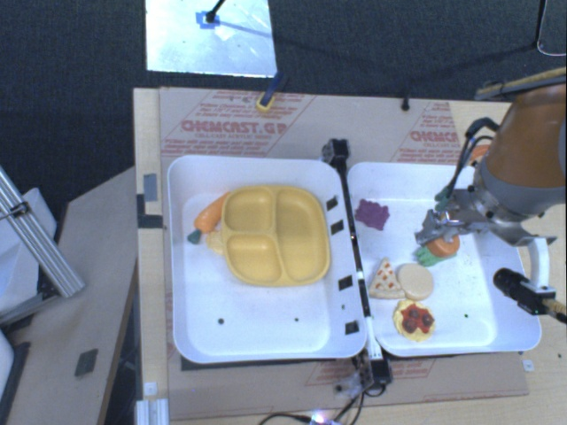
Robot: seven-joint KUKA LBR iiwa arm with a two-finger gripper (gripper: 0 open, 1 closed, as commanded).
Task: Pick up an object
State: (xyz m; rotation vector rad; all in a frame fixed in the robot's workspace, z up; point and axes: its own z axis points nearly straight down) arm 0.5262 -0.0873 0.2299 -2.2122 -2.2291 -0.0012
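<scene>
The grey arm with its orange band (532, 144) reaches in from the right over the right-hand shallow white bin (469, 330), its upper part cut off by the frame edge. Its metal jaws, the gripper (440, 230), sit low over a small orange and green toy vegetable (438, 249), touching or just above it; the arm's bulk and the glare on the metal make it impossible to tell whether the jaws are open, closed or gripping anything. The vegetable is partly hidden beneath them.

In the same bin lie a purple bunch-of-grapes toy (372, 213) near the inner wall, a toy pizza slice (385, 280), a round cream-coloured biscuit-like disc (415, 282) just beside the slice, and a small yellow tart with red topping (415, 320) near the front.

The left-hand white bin (199, 326) holds a yellow plastic divided plate (272, 235). An orange toy carrot with a green tip (206, 216) pokes out from under the plate's left edge, and a pale yellow piece below it is mostly hidden.

Both bins rest on a printed cardboard sheet (239, 124) on the worktop.
</scene>
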